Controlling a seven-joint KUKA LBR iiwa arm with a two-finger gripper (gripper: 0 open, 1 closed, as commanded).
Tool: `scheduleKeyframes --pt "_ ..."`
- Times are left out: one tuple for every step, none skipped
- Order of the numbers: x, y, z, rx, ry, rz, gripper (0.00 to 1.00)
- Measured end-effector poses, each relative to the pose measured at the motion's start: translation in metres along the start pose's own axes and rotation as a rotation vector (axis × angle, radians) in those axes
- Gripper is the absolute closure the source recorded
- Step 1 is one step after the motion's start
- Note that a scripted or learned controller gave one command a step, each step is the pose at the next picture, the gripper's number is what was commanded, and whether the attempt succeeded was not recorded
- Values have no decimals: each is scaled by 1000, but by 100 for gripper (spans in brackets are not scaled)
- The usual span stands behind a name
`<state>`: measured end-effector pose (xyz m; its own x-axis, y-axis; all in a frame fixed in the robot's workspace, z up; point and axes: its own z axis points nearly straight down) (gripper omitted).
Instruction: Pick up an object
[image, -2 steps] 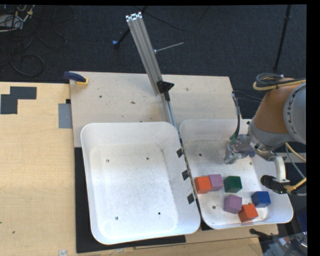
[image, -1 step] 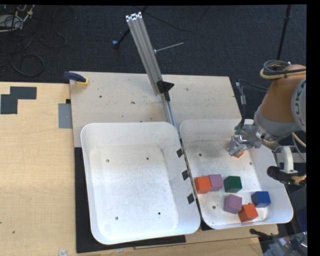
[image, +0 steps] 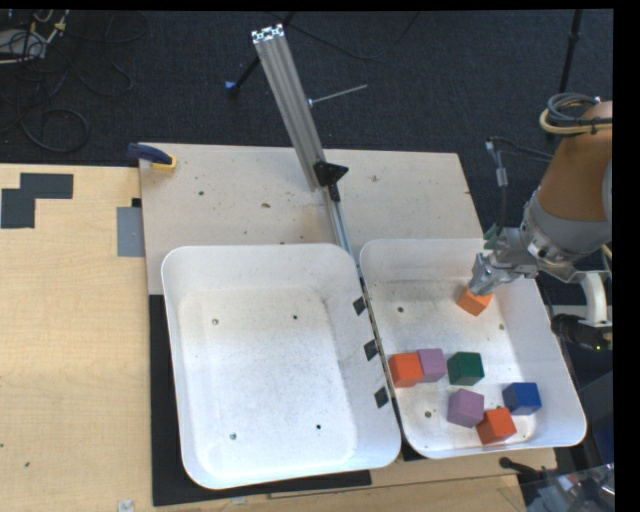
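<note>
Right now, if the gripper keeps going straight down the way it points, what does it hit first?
The orange block directly under the gripper, in the right bin. They already look touching or nearly so; depth is unclear from this slant.

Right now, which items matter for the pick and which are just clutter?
Job:
gripper
orange block at its fingertips
right bin

Lying about:
orange cube
two purple cubes
green cube
blue cube
left bin
</note>
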<state>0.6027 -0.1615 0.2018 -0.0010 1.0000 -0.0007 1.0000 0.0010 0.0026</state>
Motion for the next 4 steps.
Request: scheduleKeyframes --pt "-2 1 -44 0 0 0 100" --pt "53 3 -51 4 4 -4 100" --pt "104 19 -46 4 3 -3 100" --pt "161 18 -49 5 3 -4 100"
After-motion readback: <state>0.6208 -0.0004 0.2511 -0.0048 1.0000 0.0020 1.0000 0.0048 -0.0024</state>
